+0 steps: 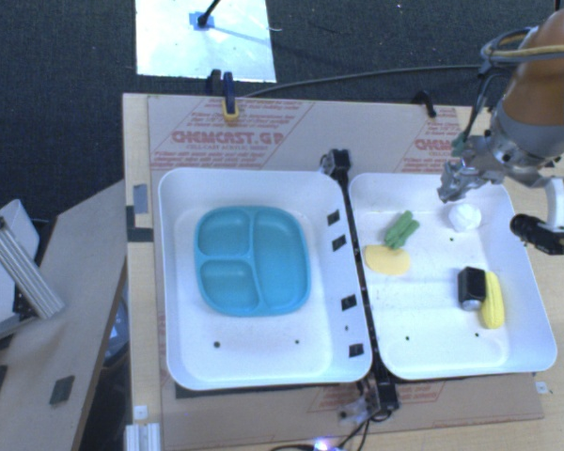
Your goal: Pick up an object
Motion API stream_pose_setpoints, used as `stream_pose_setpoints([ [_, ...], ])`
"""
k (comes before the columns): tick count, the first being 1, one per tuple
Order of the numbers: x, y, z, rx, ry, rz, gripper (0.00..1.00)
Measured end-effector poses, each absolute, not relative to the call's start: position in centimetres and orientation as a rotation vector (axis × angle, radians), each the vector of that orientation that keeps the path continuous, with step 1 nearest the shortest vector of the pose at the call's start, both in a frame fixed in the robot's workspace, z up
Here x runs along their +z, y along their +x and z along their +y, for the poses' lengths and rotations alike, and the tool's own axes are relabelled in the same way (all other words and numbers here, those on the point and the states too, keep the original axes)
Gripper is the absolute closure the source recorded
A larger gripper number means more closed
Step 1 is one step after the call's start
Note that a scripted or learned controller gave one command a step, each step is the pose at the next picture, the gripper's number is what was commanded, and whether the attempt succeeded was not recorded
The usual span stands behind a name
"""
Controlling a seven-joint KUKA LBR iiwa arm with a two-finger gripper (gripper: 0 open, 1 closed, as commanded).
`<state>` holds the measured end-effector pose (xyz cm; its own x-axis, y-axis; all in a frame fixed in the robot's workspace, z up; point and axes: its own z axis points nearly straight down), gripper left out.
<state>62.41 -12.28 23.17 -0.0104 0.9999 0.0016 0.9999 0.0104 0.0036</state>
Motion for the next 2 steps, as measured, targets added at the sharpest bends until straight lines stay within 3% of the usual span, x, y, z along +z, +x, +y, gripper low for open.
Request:
stream_pose_setpoints([
  [2, 23.1, 61.8, -0.5, 0.003, 2.211, 2.233, 1.00],
])
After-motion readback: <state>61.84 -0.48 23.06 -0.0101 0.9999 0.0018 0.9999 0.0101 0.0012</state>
